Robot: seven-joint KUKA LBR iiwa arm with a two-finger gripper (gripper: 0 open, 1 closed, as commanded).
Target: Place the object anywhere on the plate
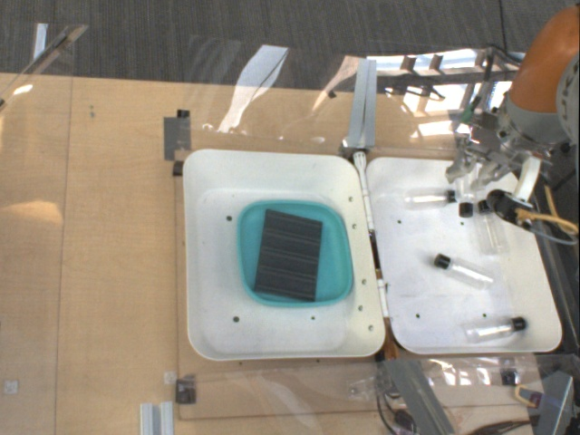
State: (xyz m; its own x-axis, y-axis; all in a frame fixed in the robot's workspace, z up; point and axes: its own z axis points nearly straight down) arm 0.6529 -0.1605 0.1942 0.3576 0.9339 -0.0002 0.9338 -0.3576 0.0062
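A dark ribbed block [289, 256] is lying on the teal plate [339, 279] in the left bin [204, 243]. Clear capped tubes [460, 269] are lying in the right bin [399, 315]. The arm [548, 71] is reaching over its upper right corner, claw [476, 184] hanging low; its grip state I cannot tell.

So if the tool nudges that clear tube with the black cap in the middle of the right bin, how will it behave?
The capped tube lies on its side on the smooth floor of the right bin, so it will probably roll rather than slide. It looks thin and transparent, so likely light and easily knocked away. Its slick, rounded wall may slip from the tool.
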